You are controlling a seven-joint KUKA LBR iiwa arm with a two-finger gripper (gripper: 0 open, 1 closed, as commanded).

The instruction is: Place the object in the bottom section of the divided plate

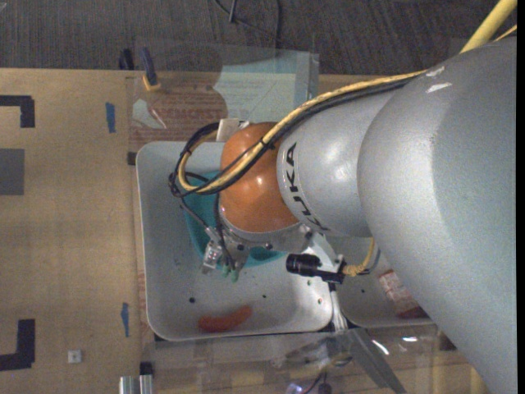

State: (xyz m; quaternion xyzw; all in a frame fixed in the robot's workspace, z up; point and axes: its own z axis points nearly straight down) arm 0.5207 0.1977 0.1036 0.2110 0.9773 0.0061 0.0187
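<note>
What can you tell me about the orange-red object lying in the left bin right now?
The orange-red object is a small, elongated, slightly curved piece, smooth-looking, perhaps a toy carrot or sausage; its kind is hard to tell. It lies flat on the floor of the left white bin, near the lower wall, long axis roughly along that wall. Nothing touches it but the bin. It lies apart from the teal plate, which the arm mostly hides.

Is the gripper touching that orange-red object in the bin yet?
Apart. The camera view shows bare white bin floor between the gripper and the orange-red object.
</note>
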